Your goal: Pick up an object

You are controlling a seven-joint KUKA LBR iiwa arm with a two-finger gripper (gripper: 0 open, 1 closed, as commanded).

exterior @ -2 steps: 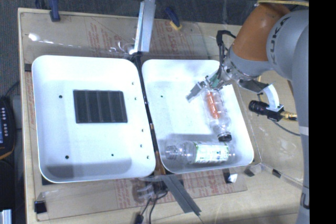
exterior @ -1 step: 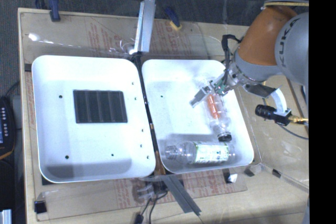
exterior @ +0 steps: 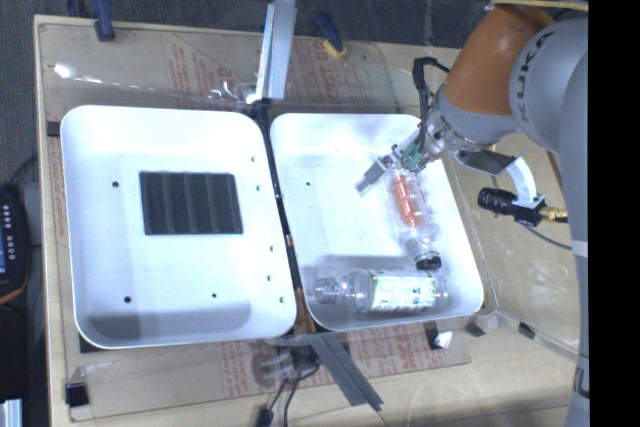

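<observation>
While the grey arm (exterior: 540, 85) reaches in from the right, its claw (exterior: 392, 165) is seen low over the right bin (exterior: 310, 215), at the upper end of a clear bottle with an orange-red label (exterior: 410, 205). Whether the claw is spread or pressed together cannot be told. A second clear bottle with a green-and-white label (exterior: 385, 291) lies on its side along the bin's near wall. A dark ribbed panel (exterior: 190, 203) is set in the left bin (exterior: 100, 265) on the bench (exterior: 520, 365).
</observation>
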